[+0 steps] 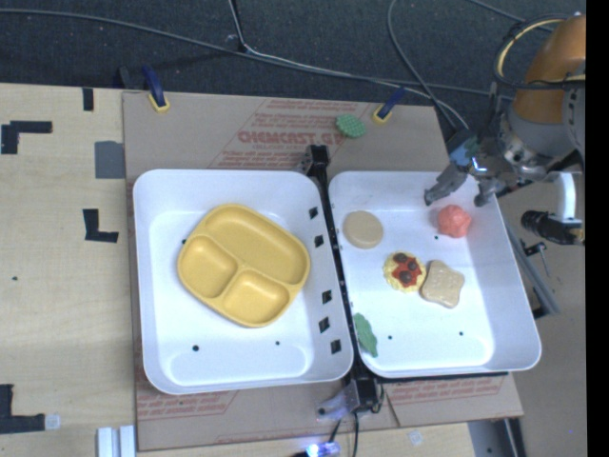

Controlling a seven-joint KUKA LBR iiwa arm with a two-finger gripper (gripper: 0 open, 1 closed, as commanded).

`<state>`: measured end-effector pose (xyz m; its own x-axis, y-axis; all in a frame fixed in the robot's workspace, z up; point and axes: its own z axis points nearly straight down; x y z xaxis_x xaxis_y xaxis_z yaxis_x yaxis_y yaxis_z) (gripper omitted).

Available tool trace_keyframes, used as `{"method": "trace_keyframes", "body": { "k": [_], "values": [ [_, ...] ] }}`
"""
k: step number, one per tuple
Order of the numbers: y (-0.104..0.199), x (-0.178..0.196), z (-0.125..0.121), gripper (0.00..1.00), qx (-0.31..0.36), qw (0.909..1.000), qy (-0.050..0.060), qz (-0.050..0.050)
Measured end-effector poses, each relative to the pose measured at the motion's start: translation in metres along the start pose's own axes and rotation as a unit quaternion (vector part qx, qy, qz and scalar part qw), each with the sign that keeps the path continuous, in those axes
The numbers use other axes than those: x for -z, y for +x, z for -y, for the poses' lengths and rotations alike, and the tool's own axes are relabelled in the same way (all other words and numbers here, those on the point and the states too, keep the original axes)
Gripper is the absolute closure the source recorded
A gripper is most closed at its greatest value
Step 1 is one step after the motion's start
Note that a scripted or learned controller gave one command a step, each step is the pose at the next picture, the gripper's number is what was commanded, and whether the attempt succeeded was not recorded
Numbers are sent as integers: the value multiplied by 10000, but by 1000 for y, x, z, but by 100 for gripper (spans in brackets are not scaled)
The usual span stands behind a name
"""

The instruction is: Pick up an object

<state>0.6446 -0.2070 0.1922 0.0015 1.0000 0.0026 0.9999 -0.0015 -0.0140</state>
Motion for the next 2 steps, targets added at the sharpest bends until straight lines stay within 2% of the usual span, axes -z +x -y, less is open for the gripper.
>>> {"method": "trace_keyframes", "body": {
  "k": [1,2],
  "values": [
    [0,8,-3,0,14,10000,-65,15],
    [8,-39,-3,0,15,10000,-42,14]
  ]
}}
